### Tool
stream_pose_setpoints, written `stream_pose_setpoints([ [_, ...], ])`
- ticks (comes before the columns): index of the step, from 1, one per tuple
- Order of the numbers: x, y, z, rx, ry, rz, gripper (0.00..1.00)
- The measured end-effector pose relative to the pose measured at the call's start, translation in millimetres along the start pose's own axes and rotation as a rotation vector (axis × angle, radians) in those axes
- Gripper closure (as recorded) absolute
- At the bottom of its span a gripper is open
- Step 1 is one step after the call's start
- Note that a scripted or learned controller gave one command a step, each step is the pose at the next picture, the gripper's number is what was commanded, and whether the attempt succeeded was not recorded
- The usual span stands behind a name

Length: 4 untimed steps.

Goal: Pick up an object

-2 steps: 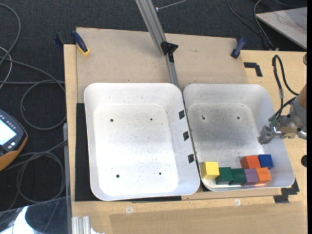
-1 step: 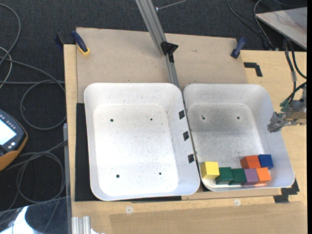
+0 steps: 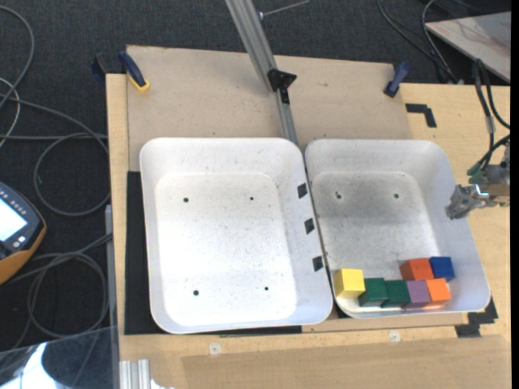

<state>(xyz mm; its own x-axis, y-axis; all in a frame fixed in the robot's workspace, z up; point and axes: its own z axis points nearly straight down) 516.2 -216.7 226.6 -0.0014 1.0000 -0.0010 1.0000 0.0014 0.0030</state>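
Several small coloured blocks lie bunched in the front right corner of the right bin (image 3: 381,217). A yellow block (image 3: 350,280) is the leftmost, with a green block (image 3: 375,290) and a darker green block (image 3: 396,291) beside it. Then come a purple block (image 3: 418,292) and an orange block (image 3: 438,289). Behind these sit a red-orange block (image 3: 418,269) and a blue block (image 3: 442,267). My gripper (image 3: 461,202) shows as a small grey piece with cables at the right bin's right rim, well behind the blocks and touching none.
The left bin (image 3: 219,233) stands beside the right bin. A slanted metal post (image 3: 259,47) rises from the back of the bench between the bins. Blue clamps (image 3: 134,70) hold the board's back corners. Cables and a handheld device (image 3: 16,225) lie on the floor at left.
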Motion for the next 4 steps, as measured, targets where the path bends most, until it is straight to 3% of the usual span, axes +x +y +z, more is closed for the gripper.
stream_pose_setpoints([
  [4, 232, -25, 0, 0.005, 0.005, -0.006, 1.00],
])
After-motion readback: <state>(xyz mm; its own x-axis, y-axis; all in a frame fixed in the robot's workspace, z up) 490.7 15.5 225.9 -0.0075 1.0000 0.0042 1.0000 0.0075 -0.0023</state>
